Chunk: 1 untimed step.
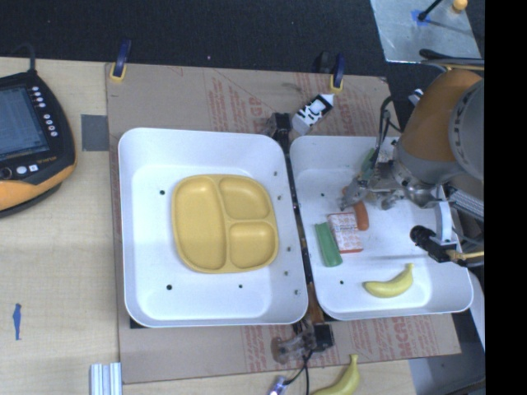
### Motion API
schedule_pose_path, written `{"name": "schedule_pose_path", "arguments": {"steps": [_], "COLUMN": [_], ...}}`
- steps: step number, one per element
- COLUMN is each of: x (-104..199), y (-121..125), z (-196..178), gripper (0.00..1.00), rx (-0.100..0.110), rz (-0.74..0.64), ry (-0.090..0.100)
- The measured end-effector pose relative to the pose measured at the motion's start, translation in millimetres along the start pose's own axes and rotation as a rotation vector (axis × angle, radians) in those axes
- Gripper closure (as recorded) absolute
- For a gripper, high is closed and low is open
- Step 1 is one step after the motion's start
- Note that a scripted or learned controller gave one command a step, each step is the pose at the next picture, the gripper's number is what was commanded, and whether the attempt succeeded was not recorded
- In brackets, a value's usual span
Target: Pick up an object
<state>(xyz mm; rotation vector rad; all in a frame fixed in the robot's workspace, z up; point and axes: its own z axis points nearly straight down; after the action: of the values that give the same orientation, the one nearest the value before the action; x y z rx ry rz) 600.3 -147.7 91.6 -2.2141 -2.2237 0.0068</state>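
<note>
You see the grey arm (461,138) reaching in from the right, orange band above the wrist, with its gripper (362,194) lowered over the right side, wrist angled down and leftward.

I am seeing the rounded grey metal arm (471,138) wearing a broad orange band above its wrist. Thin dark cables are trailing beside the band. The grey metal two-finger gripper (359,194) is showing bare, angular linkages.
</note>
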Motion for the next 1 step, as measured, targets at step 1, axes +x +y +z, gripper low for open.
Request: {"name": "schedule_pose_path", "arguments": {"steps": [1], "x": [-0.9], "y": [0.0], "z": [-10.3], "gripper": [1.0], "rx": [0.002], "rz": [0.0], "ry": [0.0]}}
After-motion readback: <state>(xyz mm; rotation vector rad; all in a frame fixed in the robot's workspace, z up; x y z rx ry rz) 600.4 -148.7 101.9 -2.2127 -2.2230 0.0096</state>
